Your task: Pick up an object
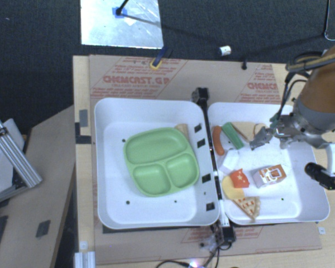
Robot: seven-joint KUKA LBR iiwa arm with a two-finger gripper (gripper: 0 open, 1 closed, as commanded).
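Small orange-and-white carton [269, 176], printed and box-shaped, lying on the floor of the right shallow white bin [312, 205], toward its near half. Just left of it, a red wedge-shaped toy piece [239, 178] resting on a yellow round disc [229, 188]; nearer the front wall, a tan waffle-patterned toy piece [247, 206]. Toward the far left of the same bin, an orange-red sausage-shaped toy [218, 140] lying beside a green rectangular block [232, 135], with a pale tan flat piece [247, 130] behind them. Two-finger gripper [261, 138] of the grey arm with orange band [322, 94], reaching in from the right, poised over the far middle of the right bin, well apart from the carton and near the green block. Nothing seen between the fingers; whether spread or closed cannot be told. Left shallow white bin [109, 205] containing a light green three-compartment plastic tray [159, 161], with a tan piece [182, 129] touching its far right corner. Black hinged divider [207, 149] running between the two bins.
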